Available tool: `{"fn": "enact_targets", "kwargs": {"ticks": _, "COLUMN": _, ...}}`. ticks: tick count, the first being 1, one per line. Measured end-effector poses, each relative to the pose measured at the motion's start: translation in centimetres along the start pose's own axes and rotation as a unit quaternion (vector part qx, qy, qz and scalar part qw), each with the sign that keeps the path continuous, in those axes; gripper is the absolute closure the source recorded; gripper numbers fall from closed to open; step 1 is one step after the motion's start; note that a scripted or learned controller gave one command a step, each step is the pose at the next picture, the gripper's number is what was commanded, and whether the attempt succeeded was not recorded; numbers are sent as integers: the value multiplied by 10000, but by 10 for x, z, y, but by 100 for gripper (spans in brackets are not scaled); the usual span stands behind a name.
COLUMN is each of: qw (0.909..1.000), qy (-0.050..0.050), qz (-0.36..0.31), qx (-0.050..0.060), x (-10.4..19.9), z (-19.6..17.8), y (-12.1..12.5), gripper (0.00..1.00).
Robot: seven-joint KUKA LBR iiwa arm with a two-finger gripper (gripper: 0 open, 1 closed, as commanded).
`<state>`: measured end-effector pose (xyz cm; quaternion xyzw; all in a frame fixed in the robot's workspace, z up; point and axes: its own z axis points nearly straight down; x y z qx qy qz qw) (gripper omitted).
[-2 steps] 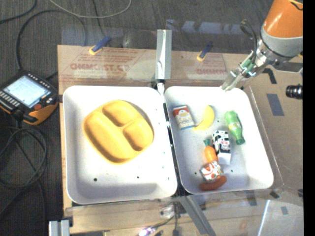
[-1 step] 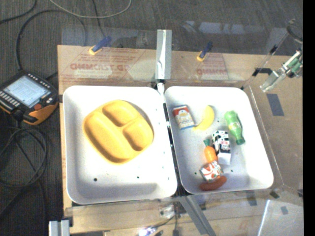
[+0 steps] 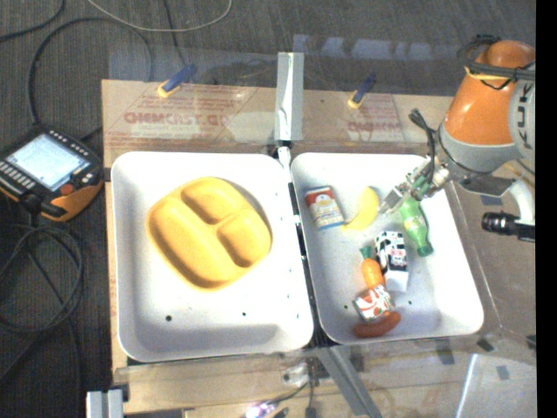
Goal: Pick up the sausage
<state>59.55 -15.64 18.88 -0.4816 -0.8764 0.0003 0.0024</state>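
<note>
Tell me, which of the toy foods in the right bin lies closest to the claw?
The green bottle, just under the claw. The yellow banana lies a little further left; the sausage sits far off at the bin's near edge.

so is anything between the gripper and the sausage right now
Yes. The gripper is at the right bin's far side, the sausage at its near edge. The milk carton, carrot and a can lie between them.

This looks like a robotics lab. A grey and orange robot arm (image 3: 487, 111) reaches over a tabletop (image 3: 209, 116) carrying two white bins (image 3: 130, 320) of toy food, with a handheld control pad (image 3: 48, 172) lying on dark carpet (image 3: 52, 24) beside it. Loose cables (image 3: 35, 268) trail across the floor, and clips (image 3: 174, 80) hold a clear sheet on the board.
</note>
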Motion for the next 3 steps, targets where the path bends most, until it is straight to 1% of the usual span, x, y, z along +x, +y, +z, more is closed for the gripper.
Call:
{"fn": "enact_targets", "kwargs": {"ticks": 1, "qw": 9999, "qy": -12, "qz": -100, "qx": 9, "x": 39, "z": -6, "y": -17, "gripper": 100}}
{"fn": "enact_targets", "kwargs": {"ticks": 2, "qw": 9998, "qy": -26, "qz": -213, "qx": 4, "x": -12, "z": -100, "y": -94, "gripper": 100}}
{"fn": "enact_targets", "kwargs": {"ticks": 3, "qw": 9995, "qy": 1, "qz": 314, "qx": 1, "x": 49, "z": -8, "y": -89, "gripper": 100}}
